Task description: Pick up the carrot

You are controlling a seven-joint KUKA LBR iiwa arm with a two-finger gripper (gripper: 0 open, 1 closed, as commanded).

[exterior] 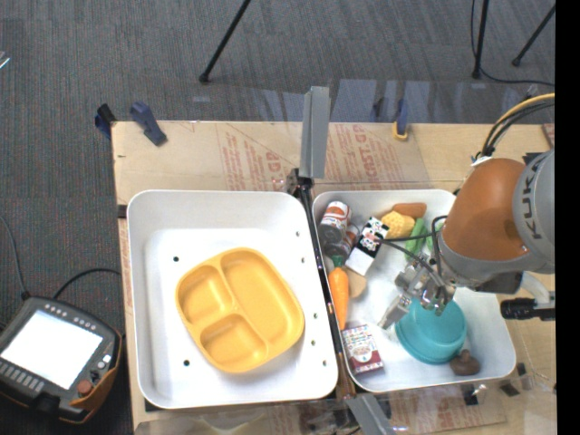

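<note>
Item one, the gripper: we find it low over the right bin, just above the near-left rim of a teal bowl, its thin metal fingers angled down and to the left; nothing lies between them, and we cannot tell how wide they stand. Item two, the arm: its orange band sits directly above the gripper and hides part of the bin's back right. Item three, the carrot: orange, lying lengthwise against the right bin's left wall, left of the gripper and apart from it, with a pale rounded thing just beside its upper right. Item four, neighbours: a red and white packet just below the carrot's near end; a can and a black and white carton behind it; a yellow lump and an orange piece toward the back; a brown thing by the bowl. Item five, the left bin: holds a yellow divided plate. We judge the step in hand to be the approach, the grasp not yet made. The next move calls for a shift left over the carrot, fingers set across its narrow width, and a descent clear of the bin wall and packet.
</note>
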